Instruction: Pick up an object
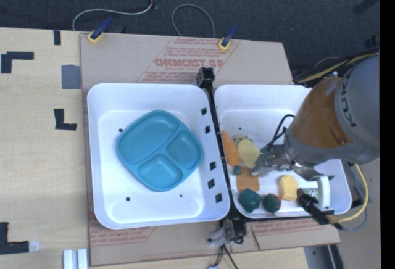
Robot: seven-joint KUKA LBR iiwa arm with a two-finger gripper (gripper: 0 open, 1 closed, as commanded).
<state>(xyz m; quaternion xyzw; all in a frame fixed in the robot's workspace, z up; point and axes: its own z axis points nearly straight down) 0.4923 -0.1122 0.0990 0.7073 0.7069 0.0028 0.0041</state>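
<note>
The right bin holds several small items. An orange wedge lies along its left wall, with a pale yellow piece beside it. An orange-brown block sits below them. Two dark green pieces rest by the front wall, and a yellow piece lies to their right. My gripper is low in this bin, just right of the pale yellow piece and above the orange-brown block. The wrist's bulk hides its tip.
A blue sectioned plate lies in the left bin. The divider between the bins carries black clips. The orange-banded wrist covers the right bin's right half. Cables trail at its front right corner.
</note>
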